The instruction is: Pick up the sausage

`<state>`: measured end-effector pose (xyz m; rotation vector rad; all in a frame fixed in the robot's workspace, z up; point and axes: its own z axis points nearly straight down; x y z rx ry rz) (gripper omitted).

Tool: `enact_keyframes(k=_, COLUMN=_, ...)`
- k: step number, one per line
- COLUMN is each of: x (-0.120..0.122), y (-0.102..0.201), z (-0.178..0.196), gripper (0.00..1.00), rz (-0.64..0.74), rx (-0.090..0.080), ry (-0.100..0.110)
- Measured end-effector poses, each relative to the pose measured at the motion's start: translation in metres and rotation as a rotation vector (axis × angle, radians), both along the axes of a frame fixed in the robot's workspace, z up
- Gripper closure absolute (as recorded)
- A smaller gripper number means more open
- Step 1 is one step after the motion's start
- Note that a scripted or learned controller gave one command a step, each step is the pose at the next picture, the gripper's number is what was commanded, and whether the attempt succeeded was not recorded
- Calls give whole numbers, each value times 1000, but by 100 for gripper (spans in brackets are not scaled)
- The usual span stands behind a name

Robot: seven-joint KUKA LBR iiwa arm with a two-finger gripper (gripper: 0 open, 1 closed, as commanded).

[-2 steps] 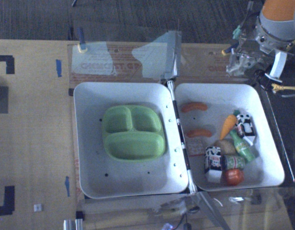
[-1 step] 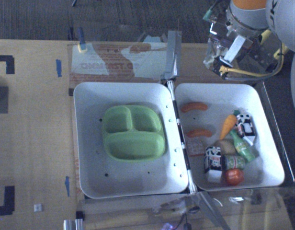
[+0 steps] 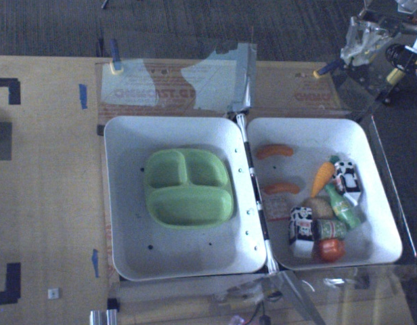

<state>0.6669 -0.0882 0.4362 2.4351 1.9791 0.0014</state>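
Toward 11 o'clock in the right bin (image 3: 303, 128), one sausage (image 3: 274, 152) lies apart from a second sausage (image 3: 281, 188), the gripper (image 3: 361, 42) beyond at 1 o'clock, grip unreadable.

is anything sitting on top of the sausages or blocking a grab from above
Nothing visible does. Both sausages, one near the right bin's far wall and one below it, lie uncovered. The carrot and other toys sit apart to the right.

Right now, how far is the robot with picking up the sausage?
Nothing looks done yet. Two sausages lie in the right bin: one sausage near the far left corner, another sausage just below it, both untouched. Nothing is in hand: the gripper sits beyond the bin's far right corner. Reaching, grasping and lifting are all left.
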Motion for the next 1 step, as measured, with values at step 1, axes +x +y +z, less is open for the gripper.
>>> enact_keyframes(k=1, x=-97, y=4, z=-113, gripper=100, rz=217, rx=2, ry=3)
